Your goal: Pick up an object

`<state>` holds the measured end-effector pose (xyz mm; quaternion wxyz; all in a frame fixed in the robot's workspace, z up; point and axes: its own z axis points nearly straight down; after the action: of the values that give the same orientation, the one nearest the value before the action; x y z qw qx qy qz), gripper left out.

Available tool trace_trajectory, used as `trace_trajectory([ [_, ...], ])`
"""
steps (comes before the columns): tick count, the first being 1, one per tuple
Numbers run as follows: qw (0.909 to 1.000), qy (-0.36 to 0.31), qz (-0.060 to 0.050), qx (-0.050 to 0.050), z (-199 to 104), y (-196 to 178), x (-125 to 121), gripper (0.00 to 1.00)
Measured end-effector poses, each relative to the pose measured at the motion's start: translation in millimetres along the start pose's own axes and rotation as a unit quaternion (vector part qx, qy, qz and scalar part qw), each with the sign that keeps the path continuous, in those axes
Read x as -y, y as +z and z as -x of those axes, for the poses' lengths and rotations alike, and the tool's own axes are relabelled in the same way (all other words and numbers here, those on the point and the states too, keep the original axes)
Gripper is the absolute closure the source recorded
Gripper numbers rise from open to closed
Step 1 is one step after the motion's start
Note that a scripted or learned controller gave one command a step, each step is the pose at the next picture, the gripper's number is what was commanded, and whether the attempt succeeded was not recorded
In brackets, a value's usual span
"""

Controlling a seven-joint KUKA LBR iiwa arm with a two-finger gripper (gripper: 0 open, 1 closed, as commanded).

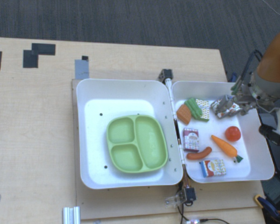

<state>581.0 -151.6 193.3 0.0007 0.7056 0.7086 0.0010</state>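
i see the end effector (225,108) low in the right bin (259,169), grip state unclear. same bin: tomato (232,133), carrot (225,146), sausage (199,154), two cartons. left bin (91,171) holds green divided plate (136,144).

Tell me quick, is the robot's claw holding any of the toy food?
Gripper: over the right bin, near the green toy; nothing seen between its fingers, and open or shut cannot be told.
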Motion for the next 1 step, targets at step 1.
trace_trajectory([
  [1, 1.0, 0.001, 0.002, 0.0, -9.7, 106.7, 46.3, 0.0],
])
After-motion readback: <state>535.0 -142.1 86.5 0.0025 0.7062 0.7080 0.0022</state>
